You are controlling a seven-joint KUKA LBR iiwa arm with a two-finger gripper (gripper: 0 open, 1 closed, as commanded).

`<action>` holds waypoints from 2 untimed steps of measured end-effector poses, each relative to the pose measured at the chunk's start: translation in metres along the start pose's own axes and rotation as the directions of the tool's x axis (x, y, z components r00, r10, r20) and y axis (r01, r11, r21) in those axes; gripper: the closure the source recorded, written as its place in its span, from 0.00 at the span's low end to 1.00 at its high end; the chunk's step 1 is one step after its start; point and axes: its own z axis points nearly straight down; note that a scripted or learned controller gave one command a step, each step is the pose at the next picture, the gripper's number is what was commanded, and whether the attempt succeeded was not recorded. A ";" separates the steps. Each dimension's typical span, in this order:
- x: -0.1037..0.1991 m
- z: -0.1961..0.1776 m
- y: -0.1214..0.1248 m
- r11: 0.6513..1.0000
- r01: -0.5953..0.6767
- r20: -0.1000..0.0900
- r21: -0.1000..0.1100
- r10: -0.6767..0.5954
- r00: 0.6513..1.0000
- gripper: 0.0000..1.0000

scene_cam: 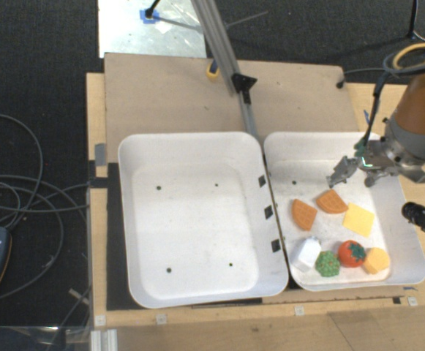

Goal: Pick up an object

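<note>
Camera view, looking down on the worktop (168,93): the arm reaches in from the right and its end effector (357,172) hangs over the upper part of the right bin (285,148), fingers spread apart, one dark finger (341,172) angled down-left, nothing between them. All the candidates sit in that same bin, below it in the view. Nearest is the orange wedge (332,202), just under and slightly left of the fingers, its long edge running roughly left to right. Beside it lies a second orange piece (304,214), further left. The yellow square (358,219) lies almost straight below the fingers. Well apart, along the front wall: a white block (306,253), a green lump (328,263), a red tomato-like piece (352,253) and an orange cube (377,260). I'd judge the wedge the natural target: a short move toward the bin's front, then down. The left bin (132,196) carries no items.
</note>
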 end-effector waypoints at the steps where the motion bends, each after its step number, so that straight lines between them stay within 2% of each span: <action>1: 0.000 -0.002 0.001 1.000 -0.001 0.001 -0.004 0.001 1.000 0.00; 2: 0.004 0.056 -0.006 1.000 -0.004 0.000 0.000 0.004 1.000 0.00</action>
